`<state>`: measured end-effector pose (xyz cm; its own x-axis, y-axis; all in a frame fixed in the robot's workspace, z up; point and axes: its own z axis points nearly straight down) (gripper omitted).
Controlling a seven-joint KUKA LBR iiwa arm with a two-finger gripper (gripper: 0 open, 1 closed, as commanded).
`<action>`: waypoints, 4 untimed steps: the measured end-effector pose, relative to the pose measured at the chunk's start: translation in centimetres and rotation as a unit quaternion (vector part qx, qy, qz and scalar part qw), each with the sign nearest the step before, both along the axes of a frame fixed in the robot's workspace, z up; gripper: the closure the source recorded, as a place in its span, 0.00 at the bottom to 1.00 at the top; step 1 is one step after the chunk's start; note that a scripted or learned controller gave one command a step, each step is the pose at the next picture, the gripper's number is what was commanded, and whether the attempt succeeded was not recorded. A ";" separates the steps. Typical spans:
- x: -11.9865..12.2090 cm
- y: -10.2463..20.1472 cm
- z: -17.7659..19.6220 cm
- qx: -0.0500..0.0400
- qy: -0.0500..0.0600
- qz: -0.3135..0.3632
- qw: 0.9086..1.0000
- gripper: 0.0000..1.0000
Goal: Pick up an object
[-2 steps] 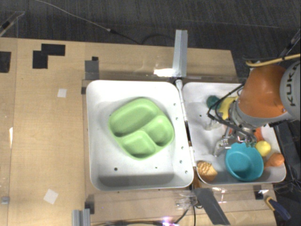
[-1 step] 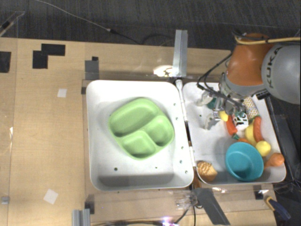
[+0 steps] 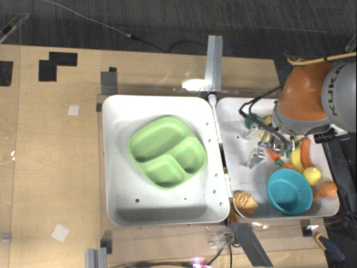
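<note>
Wooden bench, dark carpet behind, two white bins

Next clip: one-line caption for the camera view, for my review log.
Arm with gripper lowered over the right bin beside a teal bowl and toy food; green tray in the left bin.

Bright, even overhead light, glare on the left bin's far rim, soft shadows, slight overall softness.
</note>
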<state>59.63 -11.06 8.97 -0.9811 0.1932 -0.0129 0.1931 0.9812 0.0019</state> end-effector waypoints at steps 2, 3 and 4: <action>-6.6 -1.2 0.1 -0.001 -0.002 0.024 1.000 0.00; -10.3 2.5 0.2 -0.003 -0.005 0.077 0.997 0.00; -10.2 2.7 0.2 -0.006 -0.006 0.241 0.971 0.00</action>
